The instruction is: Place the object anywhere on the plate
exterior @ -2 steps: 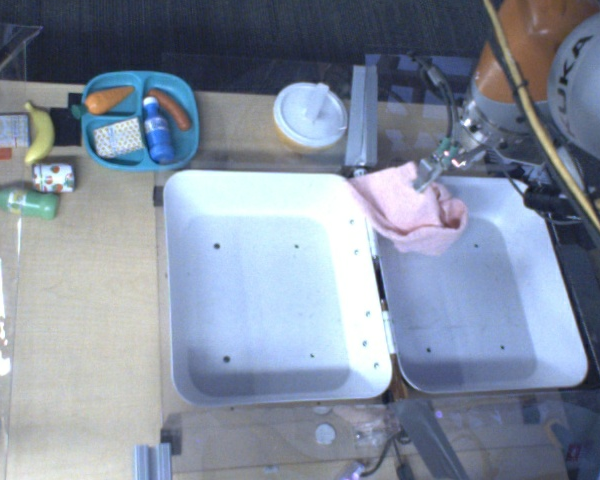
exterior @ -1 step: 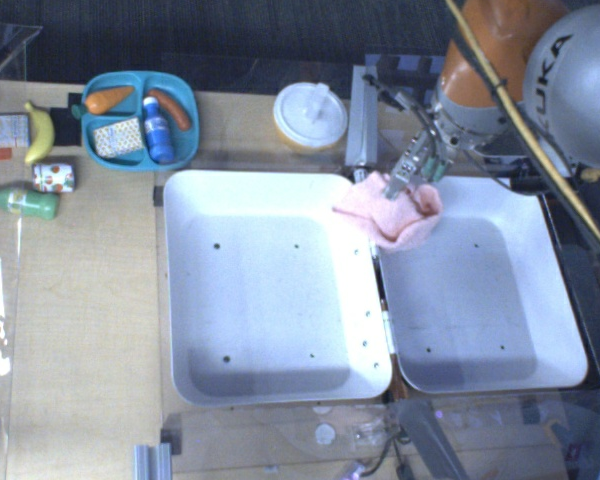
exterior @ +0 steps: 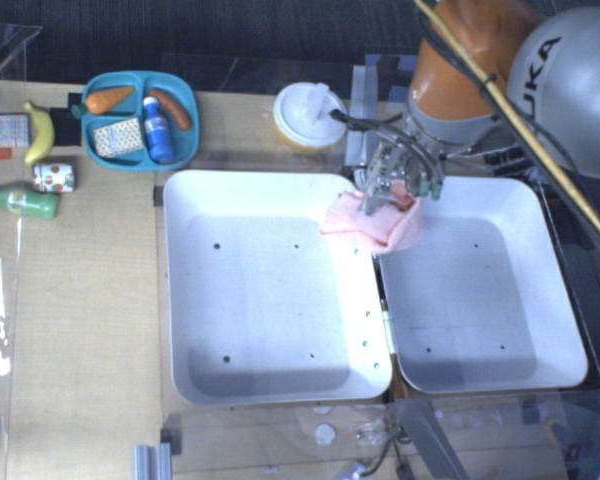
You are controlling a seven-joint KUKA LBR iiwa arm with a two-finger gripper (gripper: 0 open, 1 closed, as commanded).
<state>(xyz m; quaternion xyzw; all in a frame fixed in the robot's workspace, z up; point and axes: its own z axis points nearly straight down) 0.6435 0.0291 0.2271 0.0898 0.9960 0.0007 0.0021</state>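
The tool seems clamped on the pink cloth; lift it clear of both bin rims before heading for the plate.

This looks like a robot lab. A big grey and orange robot arm reaches over two white bins on a wooden tabletop. Toy food sits in a blue tray nearby.

Pink cloth soft, matt, crumpled; white bins smooth plastic; bench pale wood; blue tray glossy plastic.
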